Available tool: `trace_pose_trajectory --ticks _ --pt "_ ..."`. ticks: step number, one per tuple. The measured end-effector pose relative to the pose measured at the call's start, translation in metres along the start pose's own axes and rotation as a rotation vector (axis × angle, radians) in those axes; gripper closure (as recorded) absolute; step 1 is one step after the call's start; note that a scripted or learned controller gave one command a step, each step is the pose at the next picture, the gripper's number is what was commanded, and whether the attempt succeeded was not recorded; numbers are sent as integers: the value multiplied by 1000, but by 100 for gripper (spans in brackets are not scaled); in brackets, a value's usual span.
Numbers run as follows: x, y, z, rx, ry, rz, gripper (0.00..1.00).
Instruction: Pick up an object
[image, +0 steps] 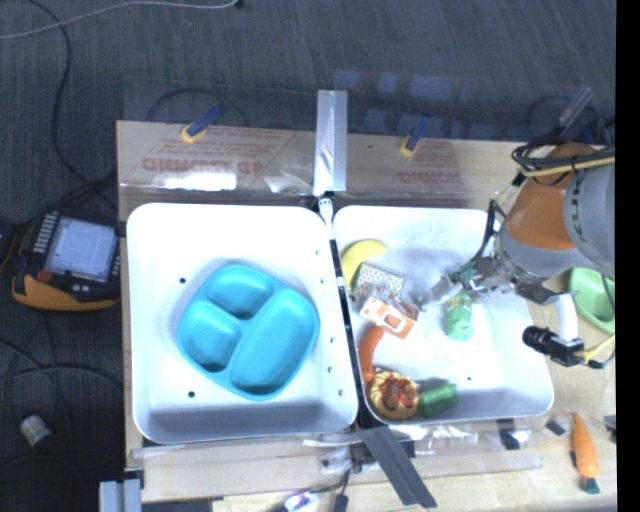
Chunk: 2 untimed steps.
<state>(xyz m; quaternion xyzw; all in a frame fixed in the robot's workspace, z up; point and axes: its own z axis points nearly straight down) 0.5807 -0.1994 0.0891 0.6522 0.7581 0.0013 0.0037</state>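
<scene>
Right bin (520, 395) holds blurred clutter; end effector (462, 283) above green bottle (459, 318), its spread unreadable.

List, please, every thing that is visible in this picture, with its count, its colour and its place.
bins: 2, white, side by side on the bench
divided tray: 1, blue, in the left bin
round yellow item: 1, yellow, right bin, far corner by the divider
patterned packet: 1, grey and white, right bin, beside the yellow item
small box: 1, orange and white, right bin, near the divider
carrot-like piece: 1, orange, right bin, along the divider
round toy food: 1, red and yellow, right bin, near corner
dark green piece: 1, green, right bin, near wall
small bottle: 1, light green, right bin, middle
handheld device: 1, black and orange, floor left of the bench
arm: 1, grey with orange band, right side
gripper: 1, dark, over the small bottle
</scene>
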Motion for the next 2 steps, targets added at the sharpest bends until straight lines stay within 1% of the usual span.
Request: trace_pose_trajectory --ticks 1,2 --pt "0 3 -12 -8 0 -1 100" --pt "16 -13 -123 9 3 47 100"
